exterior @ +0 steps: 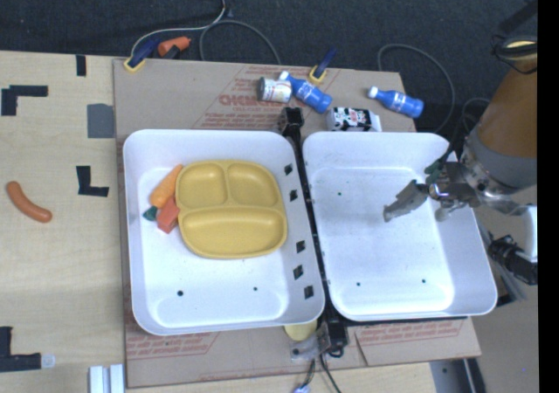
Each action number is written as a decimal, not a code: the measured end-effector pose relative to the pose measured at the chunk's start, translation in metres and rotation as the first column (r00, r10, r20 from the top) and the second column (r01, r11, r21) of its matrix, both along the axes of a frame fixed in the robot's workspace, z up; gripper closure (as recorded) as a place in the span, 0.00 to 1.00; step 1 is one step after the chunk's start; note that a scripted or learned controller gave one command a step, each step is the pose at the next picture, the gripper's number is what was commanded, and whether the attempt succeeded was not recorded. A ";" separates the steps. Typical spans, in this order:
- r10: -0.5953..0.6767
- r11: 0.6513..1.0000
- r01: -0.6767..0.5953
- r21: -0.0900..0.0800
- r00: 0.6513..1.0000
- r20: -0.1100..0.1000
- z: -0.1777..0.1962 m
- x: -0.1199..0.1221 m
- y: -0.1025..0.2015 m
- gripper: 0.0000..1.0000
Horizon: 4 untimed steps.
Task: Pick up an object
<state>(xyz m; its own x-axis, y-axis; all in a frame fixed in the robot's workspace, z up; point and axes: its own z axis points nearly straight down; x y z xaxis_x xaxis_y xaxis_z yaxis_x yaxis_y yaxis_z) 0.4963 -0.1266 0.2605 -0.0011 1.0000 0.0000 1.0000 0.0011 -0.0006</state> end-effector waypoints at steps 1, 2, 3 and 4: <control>-0.006 1.000 0.006 -0.001 1.000 -0.005 -0.101 0.021 -0.082 0.00; 0.010 1.000 -0.010 -0.001 1.000 0.012 -0.144 0.168 -0.025 0.00; 0.004 1.000 -0.004 0.002 1.000 -0.004 -0.168 0.141 0.034 0.00; 0.002 1.000 -0.002 0.000 1.000 0.001 -0.176 0.173 0.026 0.00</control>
